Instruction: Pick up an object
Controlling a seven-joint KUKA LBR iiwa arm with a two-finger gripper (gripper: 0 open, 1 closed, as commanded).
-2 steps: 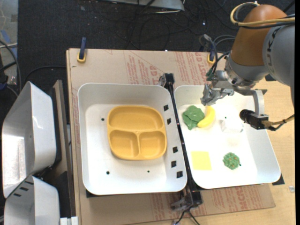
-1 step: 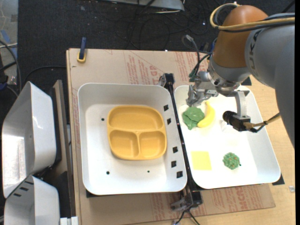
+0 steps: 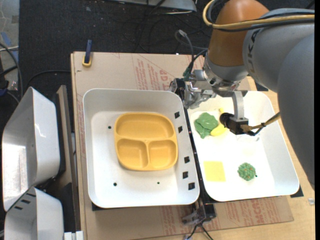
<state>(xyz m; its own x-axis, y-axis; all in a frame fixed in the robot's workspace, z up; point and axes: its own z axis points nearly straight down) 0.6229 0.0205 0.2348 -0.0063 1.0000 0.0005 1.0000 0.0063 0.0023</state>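
Yellow tray [image 3: 146,140] in left bin [image 3: 95,134], claw [image 3: 195,94] over right bin [image 3: 280,174]

green lump [image 3: 204,123], yellow square [image 3: 214,171], green ball [image 3: 246,171]; right bin [image 3: 280,176]

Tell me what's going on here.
The arm reaches over the right bin, its gripper at the bin's far left corner, just beyond a green piece and a small yellow piece. I can't tell if it holds anything. A yellow square and a green clump lie nearer the front. The left bin holds a yellow tray.
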